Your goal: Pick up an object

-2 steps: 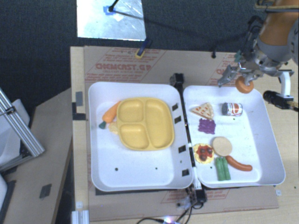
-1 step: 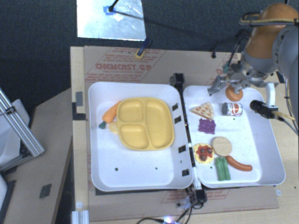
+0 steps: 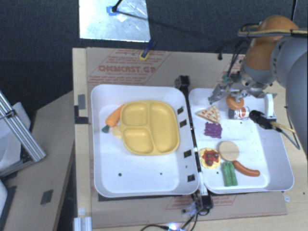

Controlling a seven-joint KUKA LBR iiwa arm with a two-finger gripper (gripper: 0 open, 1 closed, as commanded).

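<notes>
My gripper (image 3: 230,93) hangs over the far edge of the right bin (image 3: 276,153), low above a small orange piece (image 3: 235,101). The view does not settle whether the gripper touches that piece. Just in front of it lies a red and white can (image 3: 241,113). Also in this bin are a pizza slice (image 3: 209,114), purple grapes (image 3: 213,129), a round beige bun (image 3: 229,150), a red and yellow piece (image 3: 209,158), a green vegetable (image 3: 229,173) and a sausage (image 3: 246,169).
The left bin (image 3: 103,167) holds a yellow divided plate (image 3: 147,127), with a carrot (image 3: 113,116) against its left rim. A black and white part (image 3: 263,115) juts over the right bin's right side. A foil sheet (image 3: 114,13) lies behind the bins.
</notes>
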